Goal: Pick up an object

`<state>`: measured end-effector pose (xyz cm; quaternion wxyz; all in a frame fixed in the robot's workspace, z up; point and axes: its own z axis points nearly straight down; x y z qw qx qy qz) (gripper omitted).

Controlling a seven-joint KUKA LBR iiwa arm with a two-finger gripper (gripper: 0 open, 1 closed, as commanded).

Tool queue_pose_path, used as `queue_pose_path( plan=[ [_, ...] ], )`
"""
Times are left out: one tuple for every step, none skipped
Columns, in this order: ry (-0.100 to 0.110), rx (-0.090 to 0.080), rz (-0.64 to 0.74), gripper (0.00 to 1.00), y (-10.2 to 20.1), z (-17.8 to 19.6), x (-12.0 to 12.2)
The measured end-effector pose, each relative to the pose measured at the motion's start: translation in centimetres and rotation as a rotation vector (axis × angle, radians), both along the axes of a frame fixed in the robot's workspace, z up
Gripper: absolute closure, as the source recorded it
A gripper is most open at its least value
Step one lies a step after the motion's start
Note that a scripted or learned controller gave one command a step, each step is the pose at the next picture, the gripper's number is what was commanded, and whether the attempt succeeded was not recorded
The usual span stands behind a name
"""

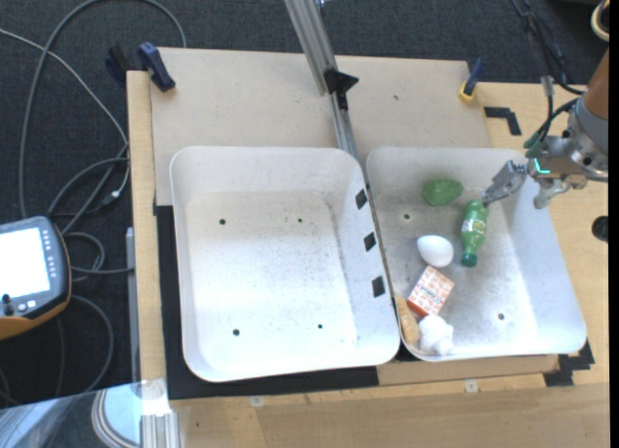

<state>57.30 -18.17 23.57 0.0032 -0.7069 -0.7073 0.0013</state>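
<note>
Your likely pick, a small green plastic bottle [472, 232], lies in the right-hand white bin [542, 272], just below and to the left of the pincer [523, 185]. Its cap end points toward the bin's near edge and its upper end sits close beneath the pincer's left finger, though you cannot tell whether they touch.

The pincer hangs over the bin's far right corner with its two fingers spread apart and nothing between them. One finger angles down to the left, the other sits toward the right near the bin's rim.

Further left of the pincer, at about its height, rests a flat green rounded object [442, 191]. Below the bottle's left side lies a white egg-shaped object [434, 250]. Further down you find a small orange-and-white carton [430, 291], and beyond it, at the bin's near rim, a white crumpled object [435, 335] with a tan piece [409, 324] beside it.

The left-hand white bin [266, 262] sits well to the left of the pincer, across a metal rail [309, 25] that runs between the bins. The grey arm [590, 136] enters from the right. Both bins rest on a tan bench [251, 98].
</note>
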Motion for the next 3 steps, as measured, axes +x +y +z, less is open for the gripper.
queue_pose_path(
  plan=[
    [-0.005, -0.001, 0.001, 0.0, 0.0, 0.3, 0.1],
    [0.002, 0.0, 0.0, 0.0, 0.3, -6.1, 0.1],
    [0.0, 0.0, 0.0, 0.0, 0.8, -10.5, -0.2]
  ],
)
